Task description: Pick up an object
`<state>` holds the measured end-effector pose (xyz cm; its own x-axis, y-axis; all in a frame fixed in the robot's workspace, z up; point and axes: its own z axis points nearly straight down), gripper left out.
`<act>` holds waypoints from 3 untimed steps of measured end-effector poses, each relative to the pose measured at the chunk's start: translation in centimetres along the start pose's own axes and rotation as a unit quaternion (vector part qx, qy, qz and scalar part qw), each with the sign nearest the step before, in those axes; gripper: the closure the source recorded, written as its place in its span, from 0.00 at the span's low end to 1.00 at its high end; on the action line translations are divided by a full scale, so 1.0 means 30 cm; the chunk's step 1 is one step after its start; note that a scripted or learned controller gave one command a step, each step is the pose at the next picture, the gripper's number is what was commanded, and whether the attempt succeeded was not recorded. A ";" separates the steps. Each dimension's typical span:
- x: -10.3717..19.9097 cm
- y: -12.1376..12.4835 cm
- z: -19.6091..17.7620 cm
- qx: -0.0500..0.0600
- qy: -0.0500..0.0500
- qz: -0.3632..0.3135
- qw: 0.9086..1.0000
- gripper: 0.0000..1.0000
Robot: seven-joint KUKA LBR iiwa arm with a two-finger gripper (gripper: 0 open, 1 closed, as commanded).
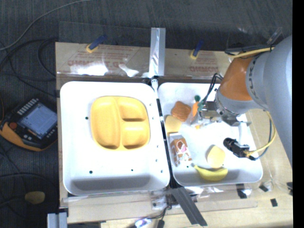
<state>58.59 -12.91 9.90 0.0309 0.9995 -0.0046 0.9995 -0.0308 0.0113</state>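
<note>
The right bin (237, 175) holds several small items. An orange-brown bun-like piece (181, 110) lies at its upper left, with a thin orange carrot-like piece (194, 109) beside it. Below sit a pale yellow wedge (172, 124), a wrapped snack packet (180, 149), a pale yellow round piece (215, 156) and a yellow banana (212, 173). My gripper (205, 114) is low in the upper middle of this bin, just right of the carrot-like piece, under the grey and orange arm (242, 82).
The left bin (76, 175) holds a yellow divided tray (120, 122). A black cable connector (233, 146) hangs over the right bin's right side. A handheld pendant (31, 123) lies on the floor at far left. A metal divider post (157, 51) stands behind the bins.
</note>
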 end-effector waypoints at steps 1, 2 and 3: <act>0.230 -0.040 -0.354 0.007 0.002 -0.038 0.999 1.00; 0.137 0.044 -0.595 0.007 0.000 0.036 0.999 1.00; 0.135 0.044 -0.623 0.008 -0.002 0.036 0.999 1.00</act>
<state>59.83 -8.81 28.59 0.1027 0.9947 -0.0091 0.9947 -0.1027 -0.0038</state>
